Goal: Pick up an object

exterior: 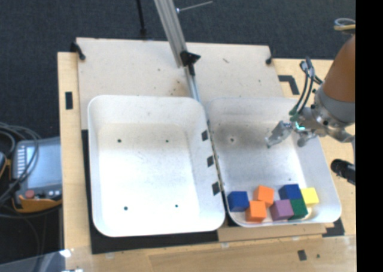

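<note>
Seven blocks, no grasp yet.
Left of the right bin (311, 163) lies the left bin (96, 145). Blocks huddle at the right bin's near edge, the blue block (238, 200) leftmost and most exposed. Above the right bin's far half, well apart from them, the pincer (290, 135) hangs with fingers apart; it should probably drop straight down, straddling that block.
</note>
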Robot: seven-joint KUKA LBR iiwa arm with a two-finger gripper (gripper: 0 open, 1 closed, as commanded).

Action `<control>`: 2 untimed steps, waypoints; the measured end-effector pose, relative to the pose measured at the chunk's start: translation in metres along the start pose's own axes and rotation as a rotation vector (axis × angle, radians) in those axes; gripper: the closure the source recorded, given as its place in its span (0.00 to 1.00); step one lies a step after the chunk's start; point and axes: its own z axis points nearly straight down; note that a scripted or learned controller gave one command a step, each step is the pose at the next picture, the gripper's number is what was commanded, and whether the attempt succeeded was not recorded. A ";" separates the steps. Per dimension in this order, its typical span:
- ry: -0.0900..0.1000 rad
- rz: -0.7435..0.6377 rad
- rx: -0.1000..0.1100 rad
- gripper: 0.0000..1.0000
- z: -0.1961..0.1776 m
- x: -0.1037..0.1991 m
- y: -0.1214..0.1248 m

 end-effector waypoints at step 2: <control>-0.002 0.005 0.000 0.00 0.040 0.001 0.003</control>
